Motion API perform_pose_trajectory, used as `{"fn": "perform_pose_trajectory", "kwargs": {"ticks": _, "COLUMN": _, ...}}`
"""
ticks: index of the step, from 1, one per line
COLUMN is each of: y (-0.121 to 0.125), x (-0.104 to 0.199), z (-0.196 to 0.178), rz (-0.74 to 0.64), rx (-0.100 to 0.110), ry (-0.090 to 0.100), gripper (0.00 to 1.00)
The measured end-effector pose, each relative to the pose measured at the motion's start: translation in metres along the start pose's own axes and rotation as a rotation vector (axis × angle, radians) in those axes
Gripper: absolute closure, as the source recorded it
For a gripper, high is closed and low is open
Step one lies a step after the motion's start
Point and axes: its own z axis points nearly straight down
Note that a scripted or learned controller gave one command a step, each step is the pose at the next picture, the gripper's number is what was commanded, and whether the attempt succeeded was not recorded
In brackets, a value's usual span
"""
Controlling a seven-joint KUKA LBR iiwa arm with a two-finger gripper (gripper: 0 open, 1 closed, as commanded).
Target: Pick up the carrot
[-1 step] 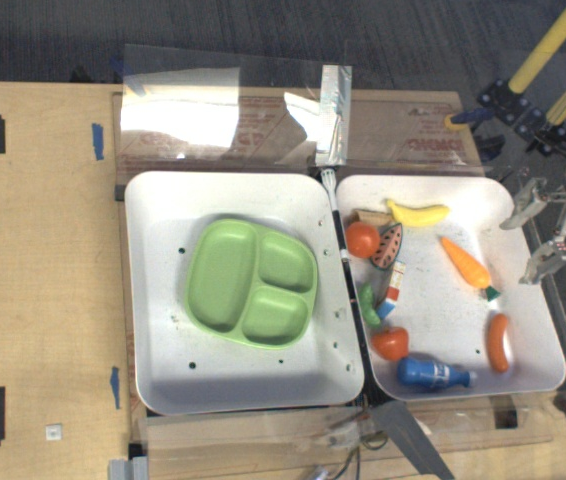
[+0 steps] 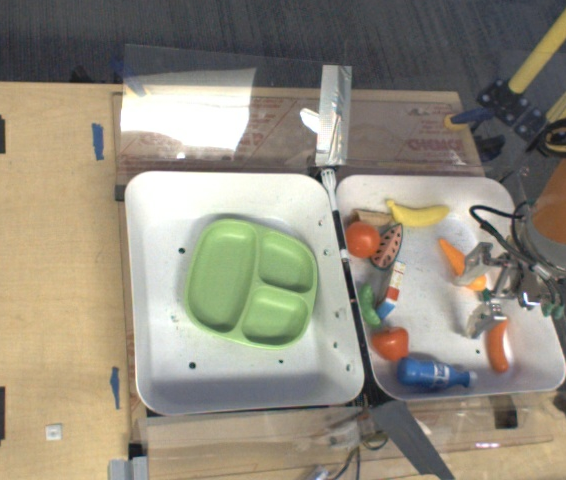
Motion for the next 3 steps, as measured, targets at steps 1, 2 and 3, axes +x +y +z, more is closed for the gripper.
{"fn": "perform_pose_trajectory", "kwargs": {"ticks": 1, "y": 0.011, "x": -0.033, "z": 0.009, "rz": -0.037, "rx": 0.0, "ry": 0.0, "gripper": 0.0}}
{"fn": "perform_pose_trajectory", "kwargs": {"ticks": 2, "y": 0.012, "x": -0.037, "z": -0.005, "rz": -0.039, "rx": 0.002, "ry": -0.013, "gripper": 1.0}}
{"fn": "perform_pose_trajectory", "kwargs": {"ticks": 3, "y": 0.048, "x": 0.002, "z": 0.007, "rz": -0.303, "rx": 0.0, "ry": -0.005, "gripper": 1.0}}
